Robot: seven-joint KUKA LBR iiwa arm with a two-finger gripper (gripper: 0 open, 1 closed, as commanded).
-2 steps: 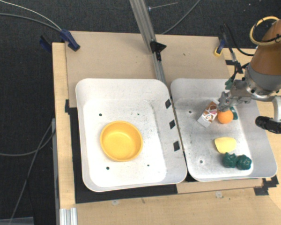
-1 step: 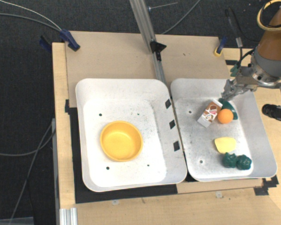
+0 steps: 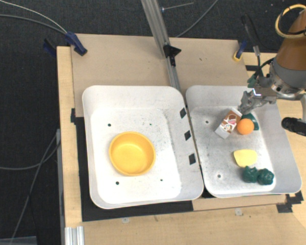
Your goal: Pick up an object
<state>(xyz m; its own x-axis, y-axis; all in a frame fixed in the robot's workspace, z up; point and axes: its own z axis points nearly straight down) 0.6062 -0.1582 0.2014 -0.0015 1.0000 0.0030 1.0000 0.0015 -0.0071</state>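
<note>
Hand (image 3: 251, 100) sits low over the right bin (image 3: 209, 152), upper right part — finger state cannot be told from this angle. Just below it: small carton (image 3: 227, 125), touching an orange ball (image 3: 245, 127). Nearer the front: yellow piece (image 3: 245, 157), dark green object (image 3: 258, 175) — possibly 2 lumps. Left bin (image 3: 94, 137) holds 1 yellow bowl (image 3: 132, 153).

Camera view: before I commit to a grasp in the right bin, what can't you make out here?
- Tool: too small and blurred in the camera view to read its opening.
- Teal object: mostly hidden behind the orange ball; its shape is unclear.
- Small carton: label too small to read.
- Arm: cut off by the right edge.
</note>
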